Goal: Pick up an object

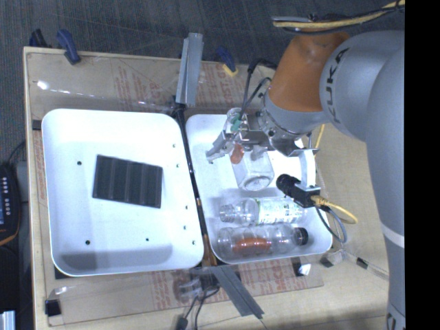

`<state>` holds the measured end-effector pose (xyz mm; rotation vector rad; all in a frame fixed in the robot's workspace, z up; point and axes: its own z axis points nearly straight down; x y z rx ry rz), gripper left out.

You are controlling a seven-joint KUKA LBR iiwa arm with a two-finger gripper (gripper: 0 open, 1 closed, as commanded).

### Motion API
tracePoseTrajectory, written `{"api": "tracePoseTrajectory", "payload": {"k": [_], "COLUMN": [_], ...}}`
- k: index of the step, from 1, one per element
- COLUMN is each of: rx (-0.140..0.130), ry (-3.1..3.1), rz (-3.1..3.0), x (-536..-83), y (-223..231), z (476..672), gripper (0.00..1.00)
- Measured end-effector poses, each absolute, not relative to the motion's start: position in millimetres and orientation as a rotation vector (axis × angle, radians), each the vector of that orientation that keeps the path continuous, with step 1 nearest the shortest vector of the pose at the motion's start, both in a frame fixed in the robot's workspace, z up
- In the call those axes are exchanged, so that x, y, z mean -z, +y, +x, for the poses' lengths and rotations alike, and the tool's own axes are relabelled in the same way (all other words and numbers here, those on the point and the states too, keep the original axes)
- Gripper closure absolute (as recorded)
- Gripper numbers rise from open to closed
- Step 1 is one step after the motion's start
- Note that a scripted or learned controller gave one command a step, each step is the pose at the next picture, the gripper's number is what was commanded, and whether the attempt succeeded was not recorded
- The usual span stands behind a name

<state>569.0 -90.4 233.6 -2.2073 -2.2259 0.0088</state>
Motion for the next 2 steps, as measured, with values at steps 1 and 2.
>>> {"api": "tracePoseTrajectory", "payload": {"k": [1,2], "rx": [-0.008,-0.006], "ry": [-2.197,-2.21], "rz": [-2.241,-2.227], "x": [-213.0,-170.3], "y": [-135.0,-199.1], "z": [596.0,629.0], "gripper": [0.0,0.0]}}
